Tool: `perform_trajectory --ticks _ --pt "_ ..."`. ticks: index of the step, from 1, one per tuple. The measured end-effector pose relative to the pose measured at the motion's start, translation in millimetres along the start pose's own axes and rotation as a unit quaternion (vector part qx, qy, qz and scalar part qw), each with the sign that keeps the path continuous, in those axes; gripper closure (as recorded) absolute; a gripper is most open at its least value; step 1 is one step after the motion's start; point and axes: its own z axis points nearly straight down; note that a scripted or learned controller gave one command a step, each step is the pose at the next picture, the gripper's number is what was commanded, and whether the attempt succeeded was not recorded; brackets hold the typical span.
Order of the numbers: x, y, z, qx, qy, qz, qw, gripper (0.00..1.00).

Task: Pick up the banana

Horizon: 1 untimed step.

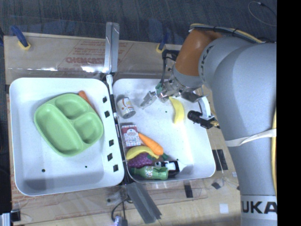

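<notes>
Down at the bottom of the frame, along the near wall of the right bin [207, 166], a green bottle [151, 173] lies on its side, with a bunch of purple grapes [140, 160] just behind it and a small yellow fruit [139, 152] touching the grapes. Right above that, an orange carrot [151, 144] lies slantwise, next to a small red-and-white packet [130, 135]. Over to the left, the left bin [23, 173] carries a green divided plate [69, 123], and an orange piece [83, 97], maybe another carrot, peeks out at the plate's upper edge. Moving up the right bin, a silver can [125, 106] sits close to the divider between the bins. And there's the banana [177, 110], lying free on the white floor in the upper right part of the right bin, curved, roughly upright in the frame. Just above and left of its top end hangs the gripper [151, 98], low over the bin floor, reaching left from the big grey arm [235, 88] with its orange band [193, 51]. I cannot tell how the gripper is set; nothing is seen pinched in it. Farthest back, a blue clamp [21, 36] sits at the upper left corner of the bench.
</notes>
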Motion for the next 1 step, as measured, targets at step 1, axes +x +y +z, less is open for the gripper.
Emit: perform_trajectory --ticks 1 --pt "-37.6 -29.8 -1.4 -0.003 0.002 -0.042 0.9991 0.0"
